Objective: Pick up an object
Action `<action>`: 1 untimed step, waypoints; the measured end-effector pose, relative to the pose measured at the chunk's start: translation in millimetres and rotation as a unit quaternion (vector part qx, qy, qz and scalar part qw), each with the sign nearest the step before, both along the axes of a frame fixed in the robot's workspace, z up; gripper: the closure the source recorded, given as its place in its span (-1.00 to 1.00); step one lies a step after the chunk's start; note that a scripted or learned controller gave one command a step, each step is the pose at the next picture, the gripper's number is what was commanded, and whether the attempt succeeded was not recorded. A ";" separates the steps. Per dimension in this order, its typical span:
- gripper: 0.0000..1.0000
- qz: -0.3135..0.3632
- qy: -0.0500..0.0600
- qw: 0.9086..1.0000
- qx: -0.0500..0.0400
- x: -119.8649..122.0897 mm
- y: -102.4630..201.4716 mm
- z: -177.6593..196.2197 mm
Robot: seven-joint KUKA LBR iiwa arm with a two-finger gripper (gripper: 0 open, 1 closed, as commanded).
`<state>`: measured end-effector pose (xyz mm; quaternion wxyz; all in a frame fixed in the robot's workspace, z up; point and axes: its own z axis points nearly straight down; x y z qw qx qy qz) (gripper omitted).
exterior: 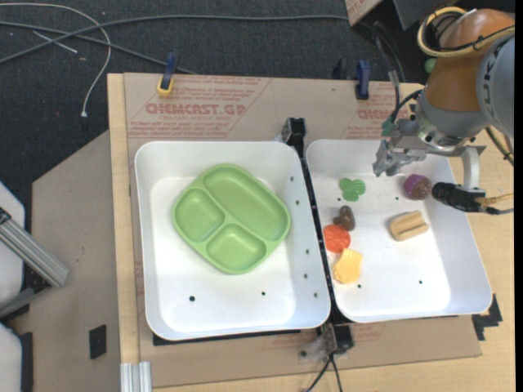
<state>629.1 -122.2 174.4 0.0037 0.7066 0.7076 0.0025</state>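
The right bin holds several small objects: a green piece, a brown piece, a red-orange piece, a yellow piece, a tan block and a purple round piece. My gripper hangs over the far part of the right bin, between the green piece and the purple piece, and above them. Nothing shows between its fingers.
The left bin bears a green three-compartment plate. A black clamp sits at the far end of the divider between the bins. Blue clips hold the cardboard base at the back edge.
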 end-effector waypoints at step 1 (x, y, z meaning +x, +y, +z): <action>1.00 0.000 0.001 1.000 0.000 2.7 -6.6 46.6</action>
